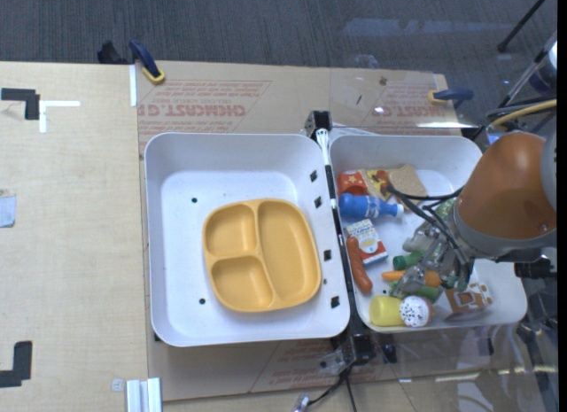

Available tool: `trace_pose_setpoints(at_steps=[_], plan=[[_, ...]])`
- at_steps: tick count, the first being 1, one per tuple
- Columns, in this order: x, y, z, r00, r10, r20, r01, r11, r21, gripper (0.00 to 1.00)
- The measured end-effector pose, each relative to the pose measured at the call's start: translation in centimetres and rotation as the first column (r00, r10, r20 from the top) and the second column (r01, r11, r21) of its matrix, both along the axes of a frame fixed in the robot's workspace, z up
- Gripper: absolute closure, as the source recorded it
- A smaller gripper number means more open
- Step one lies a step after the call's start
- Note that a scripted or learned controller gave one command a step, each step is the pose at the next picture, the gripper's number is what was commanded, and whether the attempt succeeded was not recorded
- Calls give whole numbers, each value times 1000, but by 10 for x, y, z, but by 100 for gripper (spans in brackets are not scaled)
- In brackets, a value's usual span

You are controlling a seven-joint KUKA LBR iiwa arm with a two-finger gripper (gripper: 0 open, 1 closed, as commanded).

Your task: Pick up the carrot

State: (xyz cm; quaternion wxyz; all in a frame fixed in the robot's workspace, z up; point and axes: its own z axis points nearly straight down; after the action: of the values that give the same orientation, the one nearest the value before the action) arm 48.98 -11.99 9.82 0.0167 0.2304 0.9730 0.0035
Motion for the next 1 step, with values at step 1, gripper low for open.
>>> trace_pose_setpoints(at_steps=[1], plan=[[1,0,7,1000,4,-4,-4,1000,0,100]])
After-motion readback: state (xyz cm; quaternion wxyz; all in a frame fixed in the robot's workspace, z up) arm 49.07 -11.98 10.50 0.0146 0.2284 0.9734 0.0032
